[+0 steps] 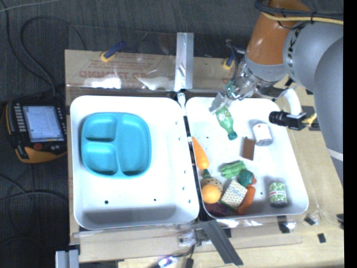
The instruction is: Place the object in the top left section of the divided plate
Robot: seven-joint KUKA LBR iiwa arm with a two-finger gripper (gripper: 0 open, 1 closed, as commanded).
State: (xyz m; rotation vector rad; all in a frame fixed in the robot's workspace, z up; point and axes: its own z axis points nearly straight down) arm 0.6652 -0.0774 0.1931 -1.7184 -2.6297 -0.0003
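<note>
So the gripper (223,102) hangs over the right bin (290,149) with a small green bottle (226,121) dangling neck-up between its fingers, clear of the pile of toy food (231,186) at 6 o'clock, probably so it can carry it across. The blue divided plate (116,144) waits in the left bin (134,205), out at 9 o'clock, its top left section bare.

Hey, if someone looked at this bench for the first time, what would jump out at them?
Probably the bright blue divided plate sitting alone in the left bin. Next, the jumble of toy food crowded into the right bin's near corner. Then the orange-banded arm reaching in from the right, its gripper just above a green bottle.
</note>
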